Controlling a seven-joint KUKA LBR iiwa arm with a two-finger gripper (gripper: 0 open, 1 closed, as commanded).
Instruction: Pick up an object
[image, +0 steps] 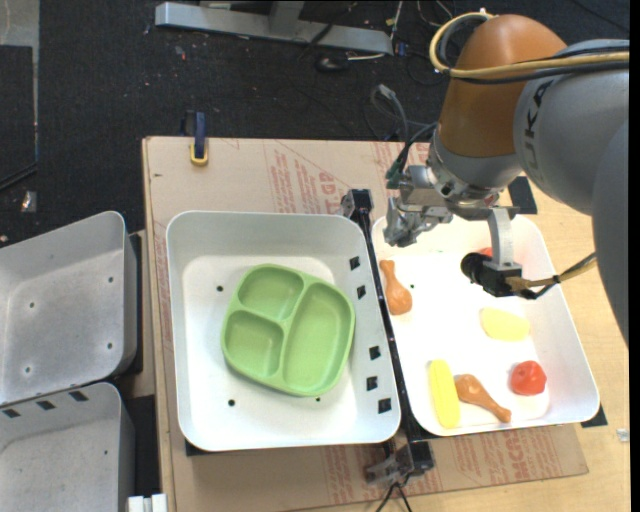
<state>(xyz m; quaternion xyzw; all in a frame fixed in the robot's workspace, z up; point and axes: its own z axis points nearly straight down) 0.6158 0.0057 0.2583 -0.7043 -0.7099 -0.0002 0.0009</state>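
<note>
We see the pincer hanging over the far left corner of the right bin, and we cannot tell how it is set. Just below it lies an orange drumstick, and well below that a yellow corn cob, a 2nd drumstick and a red tomato, with a pale yellow piece between. Left of the pincer, the other bin holds a green 3-part plate.
</note>
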